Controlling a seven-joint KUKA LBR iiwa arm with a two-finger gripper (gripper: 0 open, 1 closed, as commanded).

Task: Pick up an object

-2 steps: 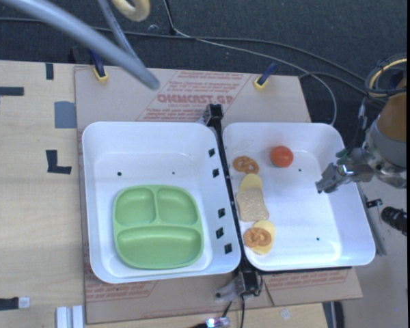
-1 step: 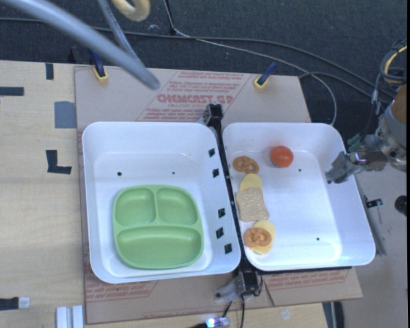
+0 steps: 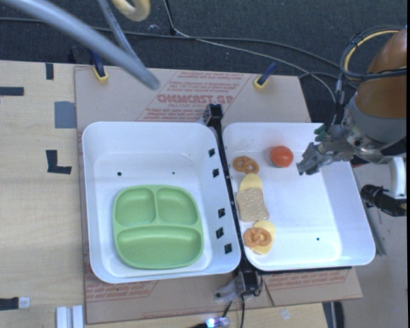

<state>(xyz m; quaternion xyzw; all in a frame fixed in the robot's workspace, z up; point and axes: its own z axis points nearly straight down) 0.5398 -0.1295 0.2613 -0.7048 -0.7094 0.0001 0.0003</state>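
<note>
In the right bin [image 3: 342,244] lie a red tomato-like ball [image 3: 281,156], a small pretzel [image 3: 245,164], a slice of bread [image 3: 251,203] over a yellow piece [image 3: 251,182], and another pretzel on a yellow piece [image 3: 259,238]. My gripper [image 3: 309,163] hangs over the bin's upper right part, just right of the red ball and apart from it. Nothing shows between its fingers.
The left bin [image 3: 99,149] holds a green divided plate [image 3: 157,225]. A black divider with clips [image 3: 222,183] runs between the bins. Cables cross the dark floor behind, and a grey pole [image 3: 75,26] slants over the top left.
</note>
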